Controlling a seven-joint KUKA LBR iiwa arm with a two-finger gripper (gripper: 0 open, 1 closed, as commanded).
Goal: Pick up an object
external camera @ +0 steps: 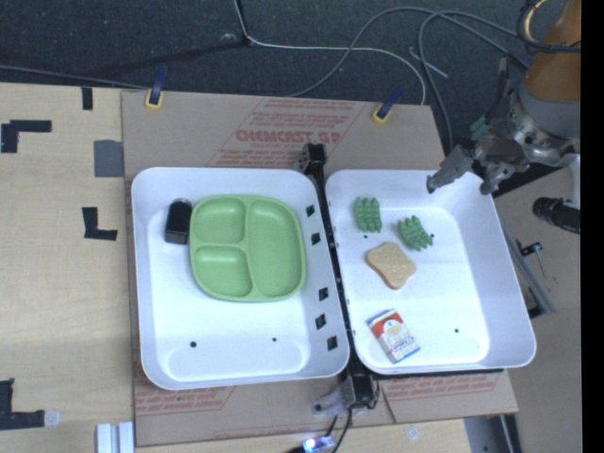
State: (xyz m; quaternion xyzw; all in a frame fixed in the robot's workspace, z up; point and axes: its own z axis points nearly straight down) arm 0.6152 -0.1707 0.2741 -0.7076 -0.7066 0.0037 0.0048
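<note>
Cardboard (pixel 283 130) covers the bench (pixel 57 253) under two white bins set side by side. From where I stand, the left bin (pixel 160 347) holds a green divided plate (pixel 248 248) with three compartments, and a small black block (pixel 177 221) touches the plate's left rim.

Black clips run down the seam where the two bins meet. Past them, the right bin (pixel 472 281) carries four loose things. Two green knobbly pieces sit toward the far side: one (pixel 368 214) near the seam, the other (pixel 414 232) just to its right and slightly nearer me. A tan slice of toast (pixel 391 264) lies just below them, close but apart from both. Nearer the front edge rests a small red and white carton (pixel 394 335), tilted, well apart from the toast.

Over the far right corner of that bin hangs the arm, its end effector (pixel 464 172) above the rim, away from every object. I cannot tell how far its fingers are parted; nothing shows between them.
</note>
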